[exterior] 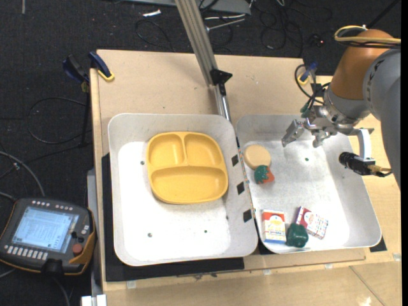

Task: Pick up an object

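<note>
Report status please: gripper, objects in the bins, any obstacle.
Gripper open, above right bin, holding nothing. Nearest object: tan round block, apart to its left. Yellow tray in left bin. Nothing in the way.

Robotics lab: teach pendant point(44, 234), loose floor cables point(44, 116), bench-mounted bins point(127, 171).

The arm point(373, 75) comes in from about 2 o'clock, big grey body with the orange band sitting right above the wrist point(335, 110), angled down and toward 8 o'clock. The gripper point(305, 137) hangs off the end of it, pointing down toward the bench with its two fingers point(290, 136) splayed apart, nothing between them. There's also a black cable looping around the wrist, plus a little fitting sticking out at about 4 o'clock from it.
</note>
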You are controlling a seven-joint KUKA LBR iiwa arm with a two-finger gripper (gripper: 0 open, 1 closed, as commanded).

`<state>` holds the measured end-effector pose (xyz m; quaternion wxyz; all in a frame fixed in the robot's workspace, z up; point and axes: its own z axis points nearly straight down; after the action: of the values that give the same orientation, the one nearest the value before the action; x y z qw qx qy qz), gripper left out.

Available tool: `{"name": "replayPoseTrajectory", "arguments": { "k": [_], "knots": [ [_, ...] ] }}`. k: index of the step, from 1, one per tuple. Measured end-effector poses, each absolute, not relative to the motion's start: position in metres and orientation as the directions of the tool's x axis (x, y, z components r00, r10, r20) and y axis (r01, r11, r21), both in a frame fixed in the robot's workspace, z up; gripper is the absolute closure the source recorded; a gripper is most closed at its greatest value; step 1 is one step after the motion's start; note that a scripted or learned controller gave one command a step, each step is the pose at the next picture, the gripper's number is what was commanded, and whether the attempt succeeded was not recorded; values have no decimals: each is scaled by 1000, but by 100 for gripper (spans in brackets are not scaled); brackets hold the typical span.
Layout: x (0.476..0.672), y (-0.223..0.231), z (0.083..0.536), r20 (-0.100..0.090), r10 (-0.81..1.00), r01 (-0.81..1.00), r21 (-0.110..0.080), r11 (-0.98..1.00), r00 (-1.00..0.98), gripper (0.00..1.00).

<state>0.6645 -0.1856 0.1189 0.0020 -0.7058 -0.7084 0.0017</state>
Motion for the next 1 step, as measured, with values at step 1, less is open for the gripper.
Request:
{"name": "replayPoseTrajectory", "arguments": {
  "k": [1],
  "knots": [
    [664, -185, 94, -1, 1000, 1000, -2, 4, -4, 0]
  ]
}}
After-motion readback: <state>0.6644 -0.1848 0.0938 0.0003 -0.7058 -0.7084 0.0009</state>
